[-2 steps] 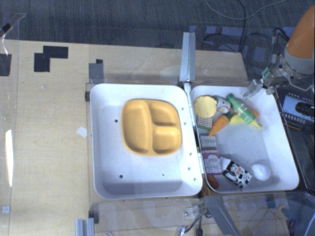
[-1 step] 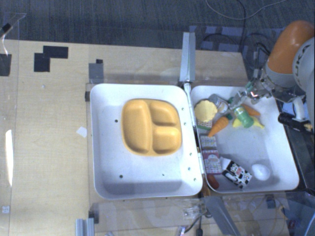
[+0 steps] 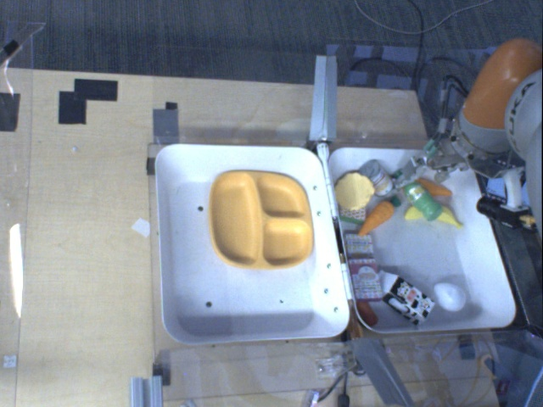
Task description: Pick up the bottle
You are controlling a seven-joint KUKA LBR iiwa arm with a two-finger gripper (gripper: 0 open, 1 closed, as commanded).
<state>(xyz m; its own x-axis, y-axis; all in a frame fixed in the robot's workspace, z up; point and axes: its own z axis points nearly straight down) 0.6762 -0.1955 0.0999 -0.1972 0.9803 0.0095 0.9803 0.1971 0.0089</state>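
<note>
A small green bottle [image 3: 421, 201] lies in the far part of the right bin [image 3: 488, 270]. It rests between an orange carrot [image 3: 377, 215] and a yellow piece [image 3: 444, 215]. My gripper [image 3: 431, 158] hangs over the bin's far edge, just behind the bottle and a little to its right. Nothing shows as held in it. The grey arm with its orange band [image 3: 501, 83] reaches in from the upper right.
A yellow divided tray [image 3: 259, 219] sits in the left bin [image 3: 182, 303]. The right bin also holds a pale yellow round thing [image 3: 355, 191], a silvery can [image 3: 377, 176], a printed packet [image 3: 362, 270], a black-and-white item [image 3: 410, 299] and a white egg shape [image 3: 449, 296].
</note>
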